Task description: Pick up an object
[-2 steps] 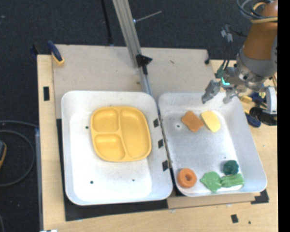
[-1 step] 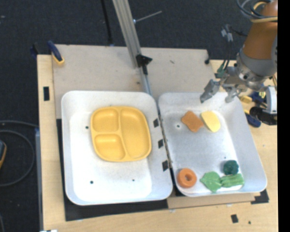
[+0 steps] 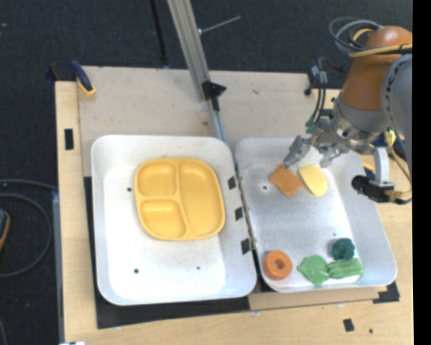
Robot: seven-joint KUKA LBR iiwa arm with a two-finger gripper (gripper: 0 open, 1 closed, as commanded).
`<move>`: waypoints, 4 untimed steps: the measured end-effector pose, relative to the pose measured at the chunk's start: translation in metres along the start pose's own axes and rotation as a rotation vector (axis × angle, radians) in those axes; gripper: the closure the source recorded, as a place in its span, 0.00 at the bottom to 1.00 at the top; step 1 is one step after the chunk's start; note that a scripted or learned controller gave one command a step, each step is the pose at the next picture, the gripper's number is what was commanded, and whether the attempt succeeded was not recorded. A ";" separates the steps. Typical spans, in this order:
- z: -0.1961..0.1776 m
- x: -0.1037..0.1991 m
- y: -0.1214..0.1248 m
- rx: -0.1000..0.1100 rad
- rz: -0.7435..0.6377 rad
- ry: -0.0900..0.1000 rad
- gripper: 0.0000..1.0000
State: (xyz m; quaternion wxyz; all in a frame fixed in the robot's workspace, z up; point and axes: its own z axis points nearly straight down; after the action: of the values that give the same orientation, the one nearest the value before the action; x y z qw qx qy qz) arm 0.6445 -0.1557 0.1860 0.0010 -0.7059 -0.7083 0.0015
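Yellow block (image 3: 314, 180) (pale, rounded) touches orange block (image 3: 286, 181) below fingers (image 3: 299, 152).

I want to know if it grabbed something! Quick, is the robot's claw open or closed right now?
Gripper: open, fingers spread above the right bin, holding nothing. It hangs just over the orange-brown piece and the yellow piece.

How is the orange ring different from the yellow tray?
The orange ring is small and round with a hole in its middle; the yellow tray is far bigger and split into three compartments. The ring lies in the right bin, the tray in the left bin. Both lie flat.
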 end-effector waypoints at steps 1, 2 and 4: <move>0.063 0.002 0.000 0.000 0.001 0.000 0.00; 0.086 0.001 0.000 -0.003 0.002 -0.001 0.00; 0.018 -0.008 0.011 -0.011 0.000 -0.002 1.00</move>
State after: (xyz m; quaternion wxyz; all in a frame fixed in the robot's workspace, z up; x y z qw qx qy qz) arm 0.6558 -0.1635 0.1682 -0.0037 -0.7058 -0.7084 -0.0018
